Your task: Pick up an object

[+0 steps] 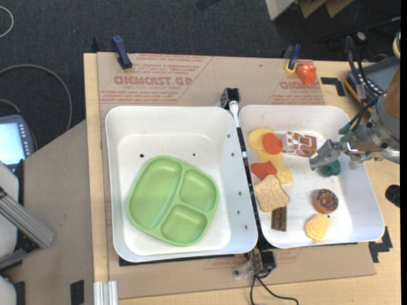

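Nearest edge of the right bin [372,224]: yellow ridged snack piece [318,227], with a small dark brown chocolate block [278,218] to its left. Just behind them sit a chocolate-glazed donut [325,201] and a toast slice [271,194], tilted. Left bin [121,170] holds a green three-compartment plate [173,199], lying flat in its near half. Farther back in the right bin, a red piece [262,169] is beside the toast and touching a pale yellow piece [284,175]. Pincer [326,159] sits mid-bin at the right, low over a small teal object [331,168]; can't tell if the fingers are apart or closed on it. At the far end: orange-red round item [272,143] on a yellow disc [257,138], and a brown-white packet [300,143] beside them. An orange object [306,74] sits on the worktop [191,81] past the bins.
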You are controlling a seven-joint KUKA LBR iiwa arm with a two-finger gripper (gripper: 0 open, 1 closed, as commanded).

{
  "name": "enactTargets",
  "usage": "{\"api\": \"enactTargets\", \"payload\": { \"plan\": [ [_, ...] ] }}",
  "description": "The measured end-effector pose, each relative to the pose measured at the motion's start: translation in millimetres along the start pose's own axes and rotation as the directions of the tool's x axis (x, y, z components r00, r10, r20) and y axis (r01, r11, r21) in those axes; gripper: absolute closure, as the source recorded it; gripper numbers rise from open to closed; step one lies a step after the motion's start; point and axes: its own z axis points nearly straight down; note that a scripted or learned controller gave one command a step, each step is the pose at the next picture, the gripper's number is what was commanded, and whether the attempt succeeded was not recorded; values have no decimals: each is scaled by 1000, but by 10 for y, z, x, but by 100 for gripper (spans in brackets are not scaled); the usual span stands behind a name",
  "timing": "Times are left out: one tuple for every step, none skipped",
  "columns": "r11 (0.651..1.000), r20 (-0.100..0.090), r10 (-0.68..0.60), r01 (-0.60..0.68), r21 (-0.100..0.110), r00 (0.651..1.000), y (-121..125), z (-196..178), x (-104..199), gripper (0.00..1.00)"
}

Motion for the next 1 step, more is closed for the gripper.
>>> {"api": "enactTargets", "payload": {
  "plan": [
    [1000, -4, -2, 3, 12, 1000, -139, 920, 370, 0]
  ]
}}
